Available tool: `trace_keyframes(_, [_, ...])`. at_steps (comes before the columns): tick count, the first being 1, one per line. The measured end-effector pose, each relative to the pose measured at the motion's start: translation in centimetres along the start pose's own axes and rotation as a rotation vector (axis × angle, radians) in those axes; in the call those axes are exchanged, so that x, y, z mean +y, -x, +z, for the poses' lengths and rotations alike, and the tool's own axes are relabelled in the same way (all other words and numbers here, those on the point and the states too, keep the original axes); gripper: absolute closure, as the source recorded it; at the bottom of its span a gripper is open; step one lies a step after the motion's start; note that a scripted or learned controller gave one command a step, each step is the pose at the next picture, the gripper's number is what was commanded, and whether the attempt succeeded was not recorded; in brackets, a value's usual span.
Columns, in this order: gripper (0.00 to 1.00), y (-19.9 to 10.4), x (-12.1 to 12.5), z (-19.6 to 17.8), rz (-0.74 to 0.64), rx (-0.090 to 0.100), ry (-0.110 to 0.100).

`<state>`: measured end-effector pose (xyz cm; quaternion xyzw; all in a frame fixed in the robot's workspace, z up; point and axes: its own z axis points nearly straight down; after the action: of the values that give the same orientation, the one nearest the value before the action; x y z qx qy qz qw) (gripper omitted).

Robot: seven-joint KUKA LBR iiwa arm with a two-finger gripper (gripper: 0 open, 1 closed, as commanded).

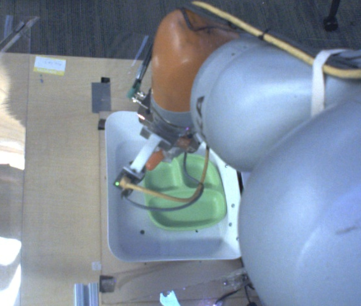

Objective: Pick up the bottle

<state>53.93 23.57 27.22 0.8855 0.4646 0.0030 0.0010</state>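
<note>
My gripper [165, 150] hangs low over the upper part of the left white bin [118, 231], with the orange-banded wrist directly above it hiding most of it. A small orange-red thing [154, 160] peeks out right below the wrist, beside the gripper; I cannot tell if it is the bottle or if anything is held. A pale green, dish-like thing [193, 203] lies in the bin's right half, partly under the wrist.
The big grey arm covers the right side of the view and the second bin. Bare tan bench [53, 171] lies to the left of the bin. A small grey block [100, 96] and a yellow label [49, 64] sit on it.
</note>
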Motion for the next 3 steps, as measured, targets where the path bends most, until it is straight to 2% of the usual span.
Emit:
trace_keyframes(1, [1.00, -1.7, 9.8, -5.6, -0.121, 0.001, 0.003])
trace_keyframes(2, [1.00, 13.3, 16.8, 6.3, -0.105, -0.004, -0.004])
trace_keyframes(3, [1.00, 7.2, 11.5, 3.7, 0.008, -0.002, -0.002])
